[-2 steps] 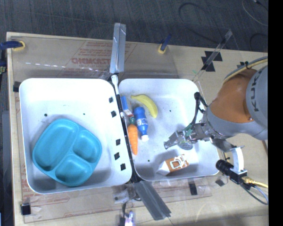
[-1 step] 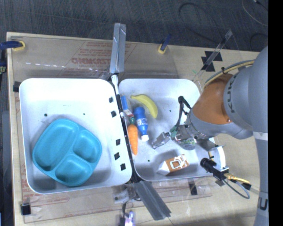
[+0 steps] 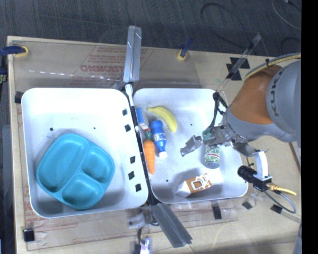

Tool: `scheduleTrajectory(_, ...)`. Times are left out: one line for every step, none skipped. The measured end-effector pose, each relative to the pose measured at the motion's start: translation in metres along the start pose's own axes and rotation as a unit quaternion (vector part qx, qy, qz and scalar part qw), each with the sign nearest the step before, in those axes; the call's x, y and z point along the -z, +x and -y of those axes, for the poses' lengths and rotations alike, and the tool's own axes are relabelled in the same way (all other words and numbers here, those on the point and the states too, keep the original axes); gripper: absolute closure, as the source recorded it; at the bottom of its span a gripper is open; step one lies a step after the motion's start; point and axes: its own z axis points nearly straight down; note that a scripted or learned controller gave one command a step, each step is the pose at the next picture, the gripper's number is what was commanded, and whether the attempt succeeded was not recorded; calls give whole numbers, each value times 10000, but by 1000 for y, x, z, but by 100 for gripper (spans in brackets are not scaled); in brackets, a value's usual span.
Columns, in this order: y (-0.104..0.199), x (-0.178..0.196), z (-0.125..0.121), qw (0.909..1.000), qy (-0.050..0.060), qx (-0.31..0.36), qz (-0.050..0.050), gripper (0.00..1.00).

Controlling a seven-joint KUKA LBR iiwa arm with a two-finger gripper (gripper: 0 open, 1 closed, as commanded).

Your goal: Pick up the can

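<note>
**Me:** Camera view puts the can (image 3: 212,156) in the right bin (image 3: 164,95), toward its right side, standing roughly upright straight under my wrist. I judge it stiff-walled and fairly light, with smooth sides that could slip under a weak pinch. Best hold, I think, is across the round body at mid-height, pads on opposite sides, not on the rim.

**Partner:** How does it look?

**Me:** Small and cylindrical, pale label with green and a dark mark on it, silvery at the top.

**Partner:** And your gripper?

**Me:** My gripper (image 3: 200,141) hangs just above and left of the can. One metal finger (image 3: 190,145) sticks out leftward, well clear of the can, so I read the jaws as spread with nothing between them. No grasp that I can claim.

**Partner:** Anything crowding it?

**Me:** An orange carton (image 3: 197,184) lies near the front wall, just below the can. The banana (image 3: 167,117), blue bottle (image 3: 158,136) and carrot (image 3: 149,155) sit well apart on the left. A blue divided tray (image 3: 74,171) rests in the left bin (image 3: 69,97).
</note>
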Motion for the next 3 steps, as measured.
scheduleTrajectory(-1,53,-6,9998,-1,187,3,0)
scheduleTrajectory(5,36,30,9983,16,574,-4,0)
scheduleTrajectory(5,25,32,9969,10,781,-5,0)
